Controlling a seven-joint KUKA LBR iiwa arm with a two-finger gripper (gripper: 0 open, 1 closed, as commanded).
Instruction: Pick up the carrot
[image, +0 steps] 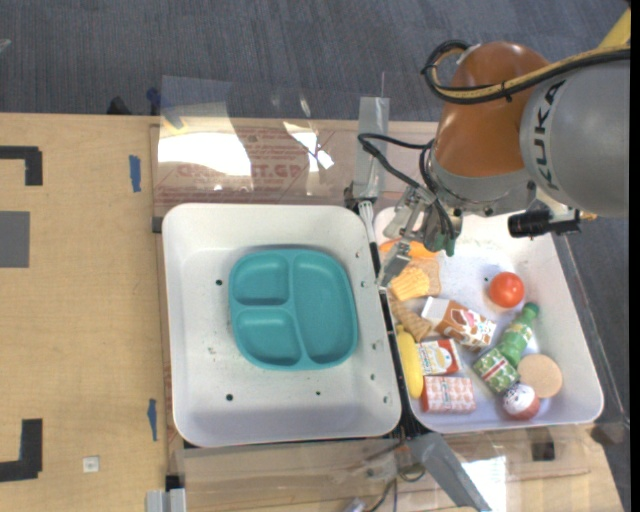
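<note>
Grey arm with its orange band hangs over the right bin. Its gripper sits at the bin's 10 o'clock corner, beside the carrot; grip state unclear.

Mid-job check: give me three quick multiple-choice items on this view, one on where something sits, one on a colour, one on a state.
1. Where is the teal divided plate?
A. in the left bin
B. in the right bin
C. on the bare bench

2. What colour is the long fruit lying along the right bin's left wall?
A. red
B. yellow
C. green

3. Where is the claw right now?
A. over the plate
B. outside both bins
C. at the right bin's upper left corner

Answers: 1 A, the plate lies mid-floor of the left bin. 2 B, the banana is yellow. 3 C, the claw hangs by an orange piece there.
</note>
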